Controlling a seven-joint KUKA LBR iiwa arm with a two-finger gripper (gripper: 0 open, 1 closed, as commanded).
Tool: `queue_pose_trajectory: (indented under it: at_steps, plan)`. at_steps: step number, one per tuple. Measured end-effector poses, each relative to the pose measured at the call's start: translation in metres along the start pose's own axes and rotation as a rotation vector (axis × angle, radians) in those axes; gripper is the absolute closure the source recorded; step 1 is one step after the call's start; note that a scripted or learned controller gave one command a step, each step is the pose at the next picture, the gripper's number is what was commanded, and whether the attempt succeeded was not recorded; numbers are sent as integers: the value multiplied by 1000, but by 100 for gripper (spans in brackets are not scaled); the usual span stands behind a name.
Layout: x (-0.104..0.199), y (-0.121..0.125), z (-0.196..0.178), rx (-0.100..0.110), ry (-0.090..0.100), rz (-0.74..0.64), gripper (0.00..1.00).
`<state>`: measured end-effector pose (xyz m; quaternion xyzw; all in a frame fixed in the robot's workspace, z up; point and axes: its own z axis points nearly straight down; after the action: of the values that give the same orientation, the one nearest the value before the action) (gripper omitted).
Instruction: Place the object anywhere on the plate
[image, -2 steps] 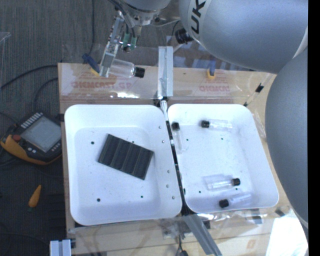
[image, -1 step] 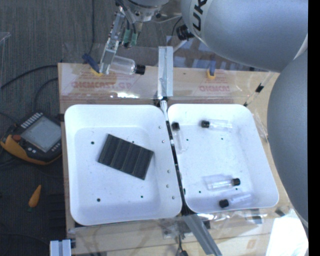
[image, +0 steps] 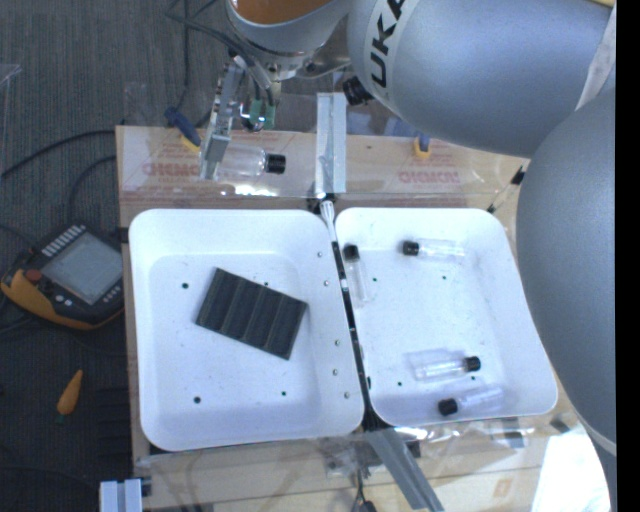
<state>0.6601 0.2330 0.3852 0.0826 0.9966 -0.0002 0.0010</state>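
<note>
A dark grey ribbed plate (image: 250, 313) lies flat in the left bin (image: 160, 400), a little left of its middle. My gripper (image: 214, 165) hangs past the far rim of the left bin, at the top left. Its fingers (image: 217, 135) point down and are shut on one end of a clear vial with a black cap (image: 250, 162). The vial sticks out level to the right of the fingertips. The plate sits well below and slightly right of the gripper in the view.
The right bin (image: 520, 300) holds several more clear vials with black caps, such as one (image: 432, 248) at the back and one (image: 445, 365) at the front. A metal bar (image: 330, 145) stands behind the bins. A teach pendant (image: 72, 275) and cables lie on the floor at the left.
</note>
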Motion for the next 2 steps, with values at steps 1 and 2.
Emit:
queue_pose_trajectory:
  at_steps: [1,2]
  plan:
    - [-1,0,99,0,1,-40,100]
    - [73,-12,70,-1,0,-146,100]
